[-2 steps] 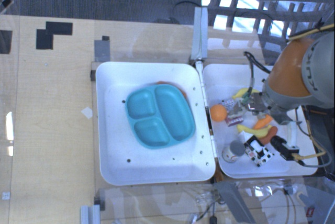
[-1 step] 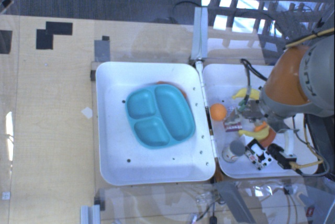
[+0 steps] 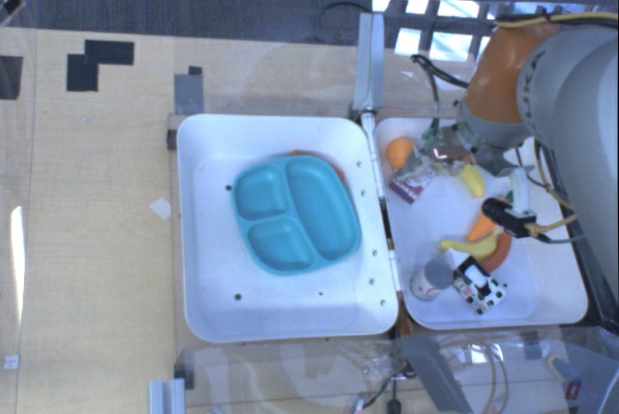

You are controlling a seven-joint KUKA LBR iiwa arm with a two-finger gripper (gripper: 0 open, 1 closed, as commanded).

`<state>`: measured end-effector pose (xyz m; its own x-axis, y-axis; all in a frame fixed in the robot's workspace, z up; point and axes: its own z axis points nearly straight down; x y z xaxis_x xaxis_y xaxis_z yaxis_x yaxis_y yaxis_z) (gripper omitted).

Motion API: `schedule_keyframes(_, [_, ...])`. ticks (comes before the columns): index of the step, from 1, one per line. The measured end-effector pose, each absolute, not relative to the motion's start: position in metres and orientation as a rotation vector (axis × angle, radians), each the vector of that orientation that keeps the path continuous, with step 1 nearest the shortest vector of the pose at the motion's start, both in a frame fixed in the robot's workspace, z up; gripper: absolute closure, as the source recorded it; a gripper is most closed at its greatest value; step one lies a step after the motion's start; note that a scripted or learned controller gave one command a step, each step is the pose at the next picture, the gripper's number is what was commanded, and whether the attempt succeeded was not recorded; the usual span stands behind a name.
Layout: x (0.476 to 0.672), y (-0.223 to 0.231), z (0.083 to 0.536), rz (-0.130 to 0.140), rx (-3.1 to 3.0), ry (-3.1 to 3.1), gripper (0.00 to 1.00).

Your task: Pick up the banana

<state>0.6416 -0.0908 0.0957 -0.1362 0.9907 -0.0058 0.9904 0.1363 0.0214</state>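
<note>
Camera view: my jaws (image 3: 440,151) hover upper right, state unclear; next, reach the banana (image 3: 472,247) below.

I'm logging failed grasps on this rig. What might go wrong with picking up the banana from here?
The banana lies pressed against an orange object in the right bin, so the fingers may catch both or push it aside. A can and a checkered item sit close below it, leaving little room. The gripper is over other clutter near the orange fruit.
</note>
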Motion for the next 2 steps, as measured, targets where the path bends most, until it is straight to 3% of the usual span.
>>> schedule_keyframes(1, [0.621,-0.131,0.098,0.028,2.022,2.374,0.0])
schedule_keyframes(2, [0.624,-0.129,0.111,0.037,2.015,2.375,1.0])
